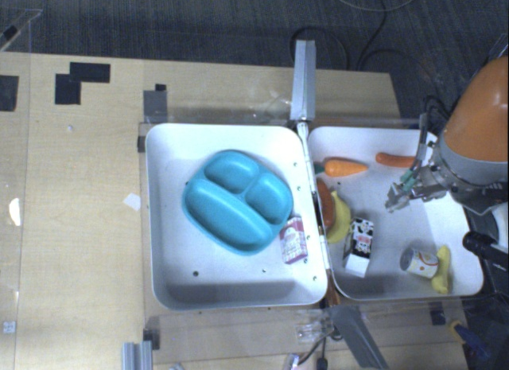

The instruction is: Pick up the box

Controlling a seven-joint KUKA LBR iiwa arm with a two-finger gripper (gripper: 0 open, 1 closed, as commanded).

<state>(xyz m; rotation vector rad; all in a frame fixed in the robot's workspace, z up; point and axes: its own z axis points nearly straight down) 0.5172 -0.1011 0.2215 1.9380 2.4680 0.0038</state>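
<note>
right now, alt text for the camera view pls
The robot's hand hovers over the right bin, up and to the right of the black-and-white box beside a banana. The left bin holds a blue divided plate and a small can.

One fixed overhead camera looks down slantwise on both bins (pixel 159 201).

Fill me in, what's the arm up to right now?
The arm reaches in from the right with its gripper over the right bin, above bare floor near two carrots. It holds nothing. The box, a small black-and-white carton, lies apart from it toward the bin's front left, beside a banana. The left bin holds a blue tray and a small can.
</note>
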